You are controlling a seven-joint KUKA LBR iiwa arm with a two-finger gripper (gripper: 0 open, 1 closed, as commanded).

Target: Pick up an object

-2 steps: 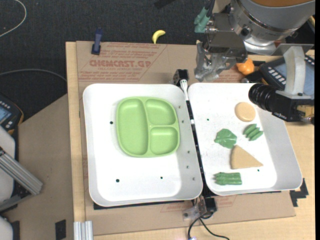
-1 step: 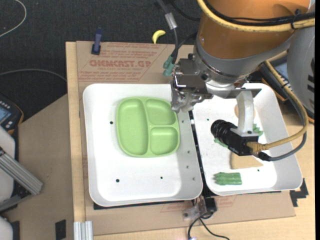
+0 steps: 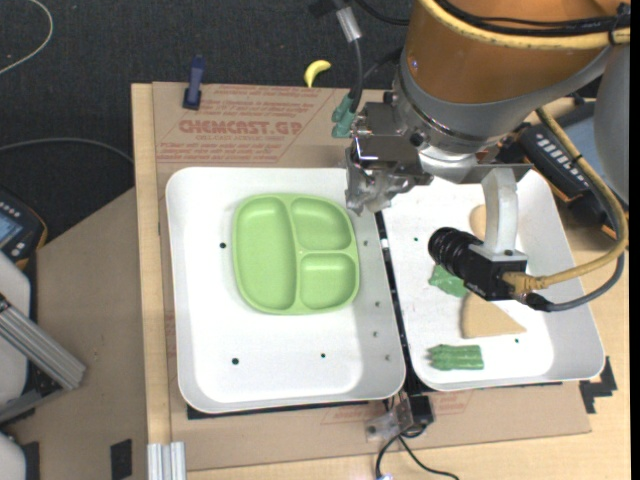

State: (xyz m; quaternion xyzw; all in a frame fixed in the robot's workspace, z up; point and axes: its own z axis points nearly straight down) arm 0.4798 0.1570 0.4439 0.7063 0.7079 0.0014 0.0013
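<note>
From the camera fixed above the bench, the grey arm with its broad orange band (image 3: 510,8) comes in from the upper right, and its two-finger claw (image 3: 366,194) hangs over the seam between the two shallow white bins, at their far edge; whether the claw is open or closed cannot be told, and nothing can be seen held in it. Just to the claw's left and a little nearer the camera, a pale green plastic plate with three compartments (image 3: 296,254) lies flat in the left white bin (image 3: 200,348); its upper right corner sits almost under the claw. To the claw's right, in the right white bin (image 3: 560,363), a tan wedge-shaped flat piece (image 3: 488,318) lies partly under a black cylindrical fitting on the arm (image 3: 468,263); a small green piece (image 3: 447,283) peeks out beside that fitting; further toward the camera, a small green ridged block (image 3: 457,357) lies near the bin's front edge, well apart from the claw.
</note>
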